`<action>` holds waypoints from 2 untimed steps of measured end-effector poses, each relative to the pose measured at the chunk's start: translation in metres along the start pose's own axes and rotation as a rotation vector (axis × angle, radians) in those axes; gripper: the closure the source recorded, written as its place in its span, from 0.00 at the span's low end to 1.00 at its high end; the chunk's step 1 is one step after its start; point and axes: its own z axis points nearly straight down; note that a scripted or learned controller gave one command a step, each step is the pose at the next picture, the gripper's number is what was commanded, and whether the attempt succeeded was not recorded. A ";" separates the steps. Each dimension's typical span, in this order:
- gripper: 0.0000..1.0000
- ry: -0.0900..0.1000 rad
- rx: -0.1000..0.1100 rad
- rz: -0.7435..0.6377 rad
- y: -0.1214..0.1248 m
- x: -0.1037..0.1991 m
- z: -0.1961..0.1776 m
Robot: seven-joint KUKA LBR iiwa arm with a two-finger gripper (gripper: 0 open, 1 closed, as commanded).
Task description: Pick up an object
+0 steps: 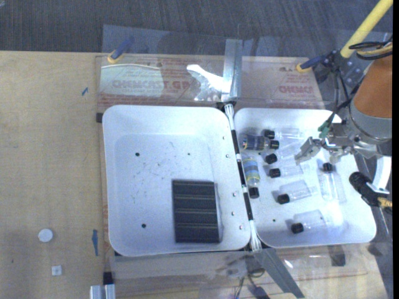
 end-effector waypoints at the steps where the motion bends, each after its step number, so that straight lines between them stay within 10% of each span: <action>1: 0.00 0.001 0.000 -0.093 -0.014 -0.054 0.018; 2: 0.00 0.000 -0.002 -0.157 0.012 -0.058 0.100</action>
